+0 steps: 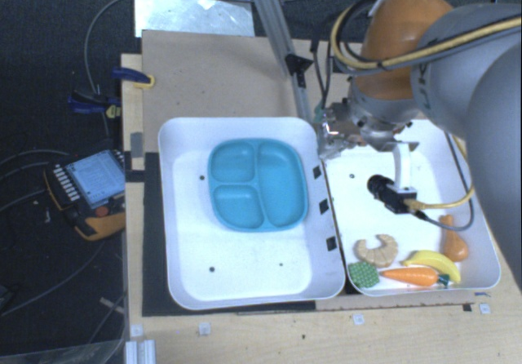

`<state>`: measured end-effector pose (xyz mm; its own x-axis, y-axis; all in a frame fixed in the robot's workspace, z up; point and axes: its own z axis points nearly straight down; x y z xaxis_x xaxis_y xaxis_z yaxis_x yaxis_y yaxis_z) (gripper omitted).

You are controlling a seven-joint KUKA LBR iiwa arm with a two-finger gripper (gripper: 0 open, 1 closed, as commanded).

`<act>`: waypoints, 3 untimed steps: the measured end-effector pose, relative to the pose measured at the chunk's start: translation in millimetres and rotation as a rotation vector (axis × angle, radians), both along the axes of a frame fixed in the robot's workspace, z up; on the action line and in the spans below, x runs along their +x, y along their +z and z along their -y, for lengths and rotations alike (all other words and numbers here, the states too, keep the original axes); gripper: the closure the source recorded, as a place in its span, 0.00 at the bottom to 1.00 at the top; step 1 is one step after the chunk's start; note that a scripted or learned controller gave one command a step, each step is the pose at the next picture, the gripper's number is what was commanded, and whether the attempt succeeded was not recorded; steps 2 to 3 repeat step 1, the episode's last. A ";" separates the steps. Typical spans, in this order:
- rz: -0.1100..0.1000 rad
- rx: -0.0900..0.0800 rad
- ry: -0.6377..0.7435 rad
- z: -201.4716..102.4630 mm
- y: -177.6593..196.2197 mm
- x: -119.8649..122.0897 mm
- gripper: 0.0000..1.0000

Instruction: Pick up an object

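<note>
Toy foods lie along the near edge of the right bin (473, 191): a tan croissant (376, 250), an orange carrot (409, 276), a yellow banana (435, 262), a green textured piece (364, 274) and an orange piece (454, 245) by the right wall. My gripper (341, 134) hangs over the far left corner of this bin, well away from the foods, under the grey wrist and orange band. Nothing shows held in it.
The left bin (188, 215) holds a blue divided plate (258, 184) in its far half. A grey pole (273, 19) slants down to the gap between the bins. Tools and a handheld device (90, 183) lie off the bench to the left.
</note>
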<state>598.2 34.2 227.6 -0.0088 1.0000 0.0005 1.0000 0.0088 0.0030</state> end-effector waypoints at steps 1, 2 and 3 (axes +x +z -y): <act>0.000 0.001 0.001 -45.9 -2.7 10.3 1.00; 0.000 0.001 0.001 -45.9 -2.7 10.3 1.00; 0.000 0.001 0.001 -45.9 -2.7 10.3 1.00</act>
